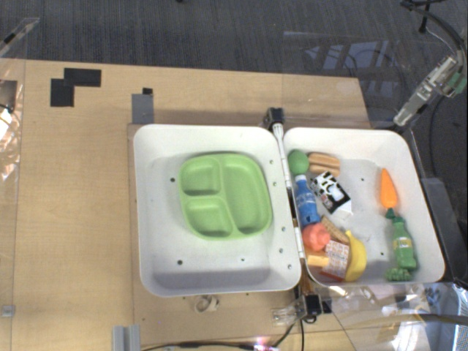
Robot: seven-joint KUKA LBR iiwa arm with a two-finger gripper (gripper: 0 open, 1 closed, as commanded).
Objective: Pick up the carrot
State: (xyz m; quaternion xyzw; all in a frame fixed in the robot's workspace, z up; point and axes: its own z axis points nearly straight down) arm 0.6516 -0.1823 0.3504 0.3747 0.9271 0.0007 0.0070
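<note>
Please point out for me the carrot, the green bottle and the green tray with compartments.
carrot [387, 189]: camera view, middle of its orange body.
green bottle [401, 244]: camera view, on its label, mid-body.
green tray [221, 168]: camera view, on the ridge between its two upper compartments.

A green sectioned plate [223, 196] lies in the left bin [157, 269]; a banana [356, 257] in the right bin [409, 152].

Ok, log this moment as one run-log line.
gripper: outside right bin, beyond its far corner | carrot: lying in right bin, near green bottle | grasp: not yet | green tray: left bin
</note>
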